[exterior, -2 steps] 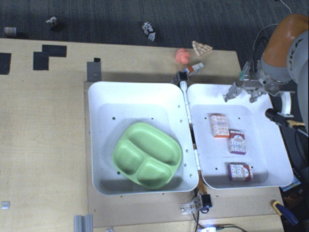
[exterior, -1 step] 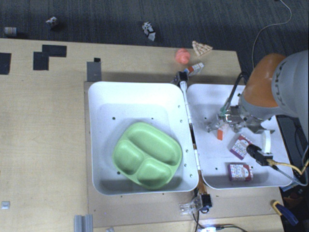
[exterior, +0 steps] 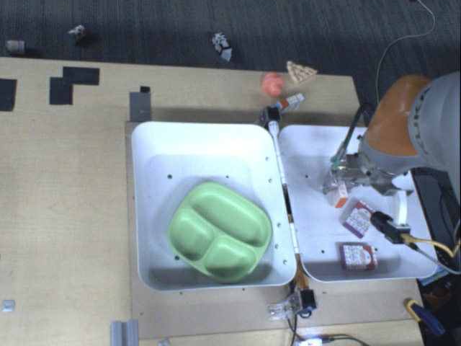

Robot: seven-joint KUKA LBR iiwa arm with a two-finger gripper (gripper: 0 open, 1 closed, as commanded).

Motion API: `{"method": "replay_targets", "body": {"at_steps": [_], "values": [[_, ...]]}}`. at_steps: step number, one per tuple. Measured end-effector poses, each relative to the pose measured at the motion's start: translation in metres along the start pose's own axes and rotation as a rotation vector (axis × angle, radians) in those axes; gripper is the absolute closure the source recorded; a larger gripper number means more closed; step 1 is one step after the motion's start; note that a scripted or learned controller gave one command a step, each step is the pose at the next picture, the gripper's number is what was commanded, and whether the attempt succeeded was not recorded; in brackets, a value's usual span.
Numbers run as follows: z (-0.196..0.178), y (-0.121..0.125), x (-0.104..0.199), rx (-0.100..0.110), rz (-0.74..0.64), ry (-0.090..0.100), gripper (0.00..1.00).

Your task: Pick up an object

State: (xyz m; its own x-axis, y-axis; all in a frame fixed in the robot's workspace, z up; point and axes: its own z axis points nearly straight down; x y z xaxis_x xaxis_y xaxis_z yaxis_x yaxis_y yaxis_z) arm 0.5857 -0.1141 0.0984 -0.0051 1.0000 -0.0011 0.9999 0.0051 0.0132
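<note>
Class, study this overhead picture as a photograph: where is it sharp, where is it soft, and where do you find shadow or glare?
Camera view: the green divided tray is fairly crisp, with soft sheen on its ridges and a grey shadow on the left bin below it; the arm looks large and soft-edged; the small packets in the right bin are too blurred to read.

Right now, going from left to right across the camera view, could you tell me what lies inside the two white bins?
Green divided tray in the left bin → gripper over the right bin → small red packet near the right bin's front edge.
</note>
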Motion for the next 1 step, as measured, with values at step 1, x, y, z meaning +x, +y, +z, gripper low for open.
{"method": "replay_targets", "body": {"at_steps": [1], "values": [[-0.0878,-0.0966,0.0675,0.01,0.0,0.002,1.0]]}}
